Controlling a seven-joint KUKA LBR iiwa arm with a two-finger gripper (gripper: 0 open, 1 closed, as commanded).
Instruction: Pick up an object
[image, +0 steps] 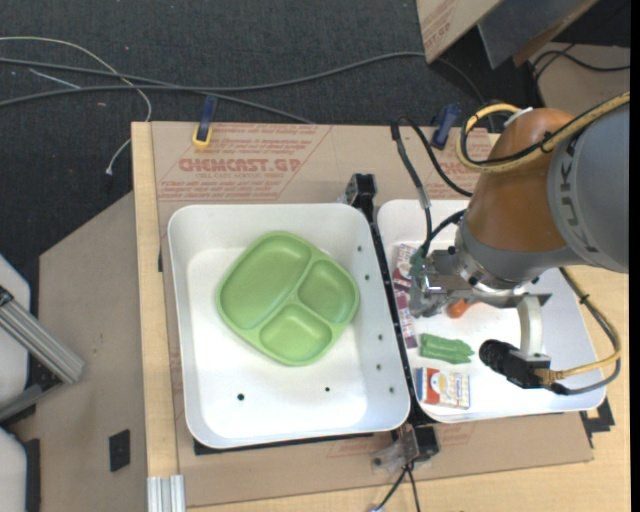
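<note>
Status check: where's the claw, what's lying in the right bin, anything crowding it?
Claw low over right bin, left side. Green piece and printed packet lie just below it, untouched. Green divided plate alone in left bin.

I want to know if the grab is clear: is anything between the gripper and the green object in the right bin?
Nothing visible lies between them. The gripper hangs over the right bin, just above the green object, with bare white floor between; a small printed packet lies beyond it.

The arm (530, 200) hides much of the right bin (585, 390) and blocks the gripper's fingertips
</note>
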